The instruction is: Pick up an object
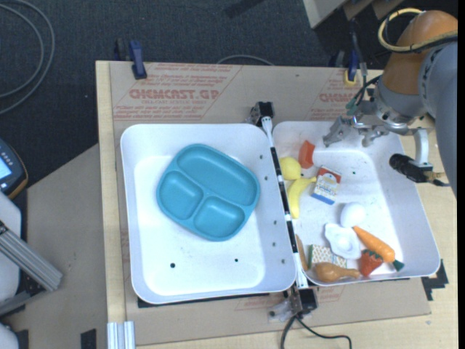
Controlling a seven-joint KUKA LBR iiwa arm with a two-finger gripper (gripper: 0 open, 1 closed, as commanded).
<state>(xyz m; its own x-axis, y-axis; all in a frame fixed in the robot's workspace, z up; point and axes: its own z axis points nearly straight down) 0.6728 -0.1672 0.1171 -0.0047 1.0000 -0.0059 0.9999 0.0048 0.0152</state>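
Note:
My gripper [349, 137] hangs over the far edge of the right bin [410, 217], with its fingers spread and nothing between them. The nearest items are a red piece [307, 153] to its lower left and a small white, red and blue carton [327, 185] below it. A yellow banana [296, 193] and a lemon [290, 168] lie by the bin's left wall. Nearer the front lie a white egg [354, 214], a fried egg [340, 240], an orange carrot [375, 243] and a brown drumstick [334, 271].
The left bin [145, 253] holds a blue divided plate [208, 191]. A black clamp [262, 111] sits at the far end of the ridge between the bins. The grey arm with its orange band [425, 31] fills the upper right.

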